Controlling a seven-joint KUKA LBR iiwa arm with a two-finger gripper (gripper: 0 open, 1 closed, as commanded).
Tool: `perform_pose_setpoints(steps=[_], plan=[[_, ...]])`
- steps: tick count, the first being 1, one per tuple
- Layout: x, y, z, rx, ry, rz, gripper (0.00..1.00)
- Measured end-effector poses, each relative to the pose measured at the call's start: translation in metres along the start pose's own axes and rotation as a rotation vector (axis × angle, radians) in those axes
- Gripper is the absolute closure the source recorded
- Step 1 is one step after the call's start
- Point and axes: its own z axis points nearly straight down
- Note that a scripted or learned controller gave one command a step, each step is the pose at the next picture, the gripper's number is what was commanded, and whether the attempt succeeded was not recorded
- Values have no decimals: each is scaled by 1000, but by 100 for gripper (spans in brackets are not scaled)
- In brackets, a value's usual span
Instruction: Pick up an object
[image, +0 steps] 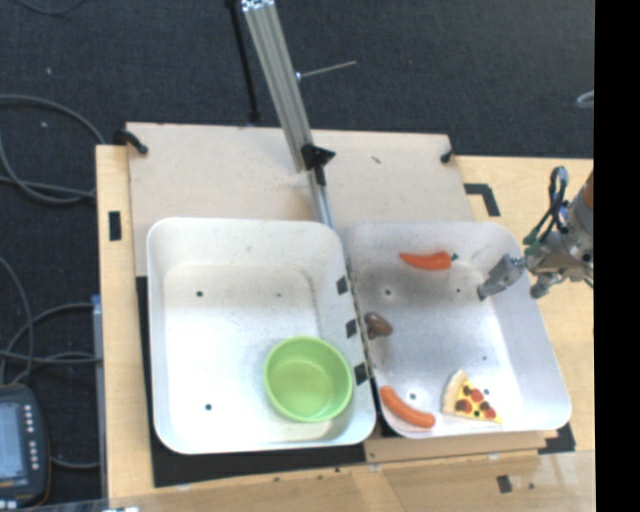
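Wooden bench (420, 170) (dark carpet (120, 60) around).

We see a pale wooden surface (420, 172) on a dark carpeted floor (120, 60), and it carries two shallow white bins side by side. The left bin (200, 300) and the right bin (520, 350) touch along their inner edges. A slanted aluminium post (283, 85) rises from the surface behind the bins. Black cables (30, 150) loop over the floor at left, near a dark handheld device (18, 445) in the lower left corner.
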Motion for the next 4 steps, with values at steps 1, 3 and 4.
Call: perform_pose_setpoints(steps=[1,3,4], plan=[[0,0,0,0,0,0,0],[-1,3,117,6,-1,4,0],[-3,3,153,3,-3,5,0]])
